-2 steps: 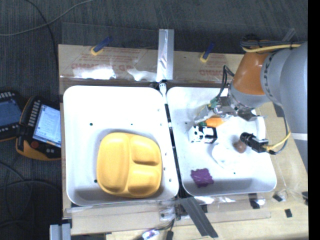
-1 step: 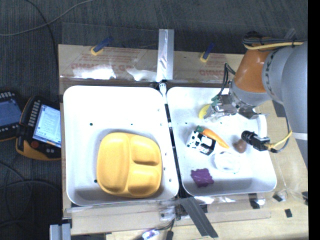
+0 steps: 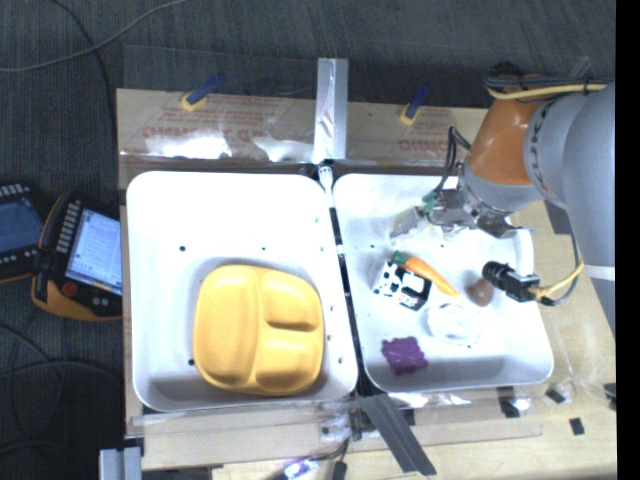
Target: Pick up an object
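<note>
In the right bin [image 3: 520, 363] lie an orange carrot [image 3: 432, 272], a black-and-white toy [image 3: 401, 287], a purple lump [image 3: 403, 353], a small brown piece [image 3: 481, 291] and a clear round lid [image 3: 452, 321]. My gripper [image 3: 432, 213] hangs low over the bin's far part, just behind the carrot and toy. The grey arm with its orange band [image 3: 503, 150] comes in from the right. Nothing shows as held.
The left bin [image 3: 160, 218] holds a yellow divided tray [image 3: 260, 328] at its near middle. A black cable end [image 3: 507, 279] from the arm hangs by the brown piece. A handheld pendant [image 3: 80, 256] lies left of the bench.
</note>
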### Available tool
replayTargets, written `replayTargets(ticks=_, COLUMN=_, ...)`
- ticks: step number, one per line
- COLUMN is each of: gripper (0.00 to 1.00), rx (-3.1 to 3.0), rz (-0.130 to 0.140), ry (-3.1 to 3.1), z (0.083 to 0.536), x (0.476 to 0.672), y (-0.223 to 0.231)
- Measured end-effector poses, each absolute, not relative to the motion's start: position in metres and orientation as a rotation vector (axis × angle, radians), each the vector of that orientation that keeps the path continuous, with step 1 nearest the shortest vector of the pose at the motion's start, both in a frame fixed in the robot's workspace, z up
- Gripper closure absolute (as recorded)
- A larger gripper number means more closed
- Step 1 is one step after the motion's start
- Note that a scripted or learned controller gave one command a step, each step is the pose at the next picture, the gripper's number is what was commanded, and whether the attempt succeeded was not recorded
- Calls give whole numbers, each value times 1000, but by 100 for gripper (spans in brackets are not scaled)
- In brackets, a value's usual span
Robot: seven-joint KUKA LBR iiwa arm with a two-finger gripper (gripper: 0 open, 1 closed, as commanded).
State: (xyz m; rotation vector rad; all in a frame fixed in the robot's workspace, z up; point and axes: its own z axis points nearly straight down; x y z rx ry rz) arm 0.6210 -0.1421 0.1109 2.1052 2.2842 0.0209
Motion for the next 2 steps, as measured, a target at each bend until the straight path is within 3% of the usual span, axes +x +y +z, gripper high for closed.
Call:
replayTargets(ticks=1, gripper=0, rx=2008, rz=11, ry=2401, z=90, x=552, y=-136)
replayTargets(ticks=2, gripper=100, rx=2006, rz=16, ry=2401, z=101, x=554, y=-136)
